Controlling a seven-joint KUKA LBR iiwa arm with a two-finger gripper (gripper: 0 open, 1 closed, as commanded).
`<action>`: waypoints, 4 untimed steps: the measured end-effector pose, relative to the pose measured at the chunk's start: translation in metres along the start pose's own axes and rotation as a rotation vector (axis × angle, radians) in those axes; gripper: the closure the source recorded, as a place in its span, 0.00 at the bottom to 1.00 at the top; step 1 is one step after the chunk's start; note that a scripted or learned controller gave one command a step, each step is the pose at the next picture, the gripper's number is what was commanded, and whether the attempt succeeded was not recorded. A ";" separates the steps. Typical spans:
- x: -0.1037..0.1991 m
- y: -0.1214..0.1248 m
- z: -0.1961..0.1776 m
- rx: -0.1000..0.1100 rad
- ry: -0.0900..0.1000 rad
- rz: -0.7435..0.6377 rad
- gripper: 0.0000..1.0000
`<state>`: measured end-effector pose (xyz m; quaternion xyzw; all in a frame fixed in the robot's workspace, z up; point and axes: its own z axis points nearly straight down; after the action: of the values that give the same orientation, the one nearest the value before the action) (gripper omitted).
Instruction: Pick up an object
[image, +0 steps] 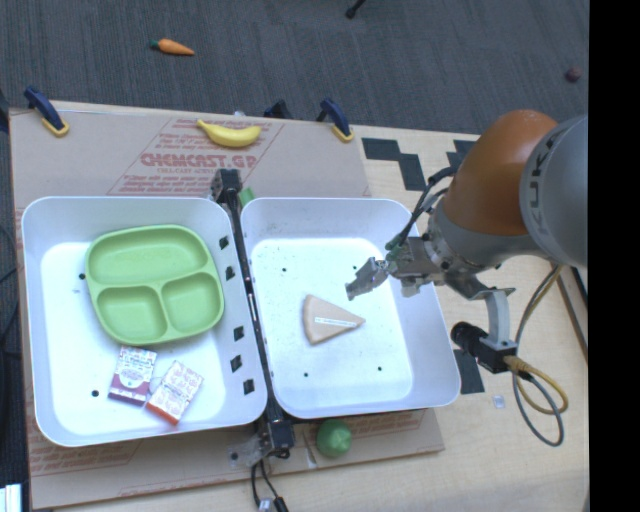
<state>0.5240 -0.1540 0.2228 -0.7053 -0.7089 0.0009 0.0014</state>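
A tan wedge-shaped object (330, 319), like a slice of cake or cheese, lies in the middle of the right bin (430, 345). My gripper (364, 279) hangs over the right bin, just up and to the right of the wedge, apart from it. Nothing shows between its fingers. The arm's grey body and orange band (500, 170) reach in from the right.
In the left bin (45, 330) lie a green divided plate (155, 280) and two small packets (133, 375) (175, 390). A yellow banana (230, 131) rests on the cardboard behind the bins. A green ball (334, 438) sits in front of the right bin. Cables (530, 385) trail at right.
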 end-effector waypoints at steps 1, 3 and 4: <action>-0.058 0.028 0.131 -0.001 -0.002 -0.001 0.00; -0.057 0.028 0.121 0.000 -0.003 -0.006 0.00; -0.057 0.026 0.131 0.002 0.000 -0.001 0.00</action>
<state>0.5495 -0.2105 0.0916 -0.7050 -0.7092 0.0014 0.0019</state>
